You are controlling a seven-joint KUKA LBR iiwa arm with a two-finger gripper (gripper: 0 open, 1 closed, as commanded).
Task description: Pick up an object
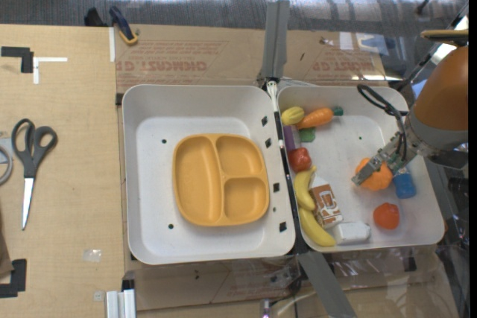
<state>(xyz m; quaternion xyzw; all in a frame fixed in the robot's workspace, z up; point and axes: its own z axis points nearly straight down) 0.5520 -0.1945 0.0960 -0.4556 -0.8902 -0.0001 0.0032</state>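
I've got the gripper down in the right bin, right on an orange fruit.

Reading left to right: scissors (30, 160) lie flat on the desk (67, 234), well clear of the bins. The left bin (141, 175) carries a yellow divided plate (220, 179). Over in the right bin (425, 227), along its left wall, I see a lemon (292, 115) touching a carrot (319, 116), a red tomato (299, 159) below them, then a banana (309, 212) with a small brown carton (326, 205) beside it and a white block (352, 232) at its lower end. Further right, my gripper (375, 170) sits against the orange fruit (376, 176); whether the fingers are clamped on it, I cannot tell. A blue cup (405, 185) is just beside, a red-orange fruit (386, 215) below.
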